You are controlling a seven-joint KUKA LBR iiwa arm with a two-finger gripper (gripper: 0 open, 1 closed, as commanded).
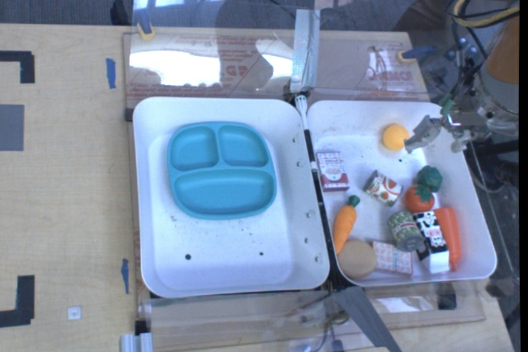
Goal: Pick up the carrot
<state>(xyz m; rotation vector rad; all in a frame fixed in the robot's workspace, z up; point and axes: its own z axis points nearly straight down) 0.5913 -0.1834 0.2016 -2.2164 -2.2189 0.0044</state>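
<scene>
1. We look down on the table (pixel 66 177), where two white bins sit side by side.
2. In the left bin (pixel 157 260) lies a blue plate (pixel 221 169) with three sections.
3. The right bin (pixel 487 255) is crowded, and the carrot (pixel 344 224) lies near its left wall, tilted, with its green top pointing up and to the right.
4. Just below the carrot's tip we see a round tan bun (pixel 357 258), and beside that a flat pink packet (pixel 393 259).
5. Above the carrot sits a small red and white carton (pixel 332 170).
6. Further right we pick out a tomato (pixel 418 198) with a green top, a small tin (pixel 404 228), and a red bottle (pixel 448 237) along the right wall.
7. A yellow ball (pixel 395 136) rests near the top of the right bin.
8. The claw (pixel 431 133) hangs at the bin's upper right, just beside the yellow ball and well apart from the carrot.
9. Whether the claw is spread or pressed together, we cannot tell from here; nothing shows between its tips.
</scene>
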